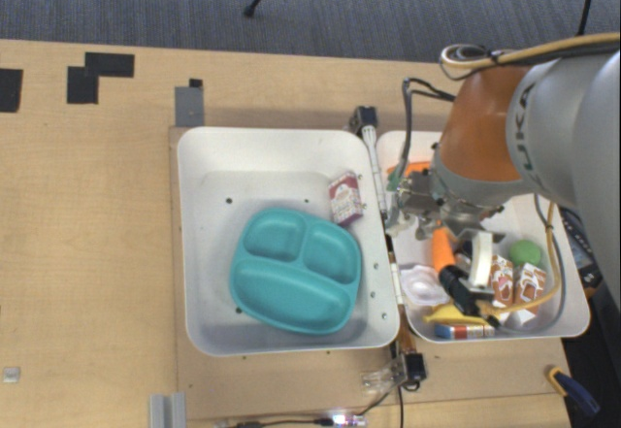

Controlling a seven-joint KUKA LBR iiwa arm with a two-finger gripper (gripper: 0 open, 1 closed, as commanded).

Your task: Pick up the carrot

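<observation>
A grey robotic arm (pixel 543 115) with an orange band above the wrist reaches from the right over the right-hand white bin (pixel 574 312). Its gripper (pixel 437 214) sits low over the bin's upper left area, hidden in the dark wrist hardware; whether the fingers are spread or pressed together cannot be told from this angle.

Just below the gripper lies the carrot (pixel 442 248), a short orange piece pointing down the bin. It looks to touch, or nearly touch, the underside of the tool. Whether it is actually between the fingers is not visible.

Immediately below the carrot a black-handled item (pixel 458 288) slants toward the bin's lower edge. A clear plastic piece (pixel 419 282) rests to the lower left of the gripper, against the bin's left wall. Lower still, along the front wall, lies a marker-like stick with yellow, red and blue parts (pixel 458 328).

To the lower right of the tool sit a white upright piece (pixel 481 259), small red-and-white cartons (pixel 514 282) and a green round object (pixel 525 252).

Left of the gripper, across the divide, the left-hand white bin (pixel 199 222) holds a teal sectioned plate (pixel 296 269). A small red-and-white packet (pixel 344 199) leans near that bin's right wall.
</observation>
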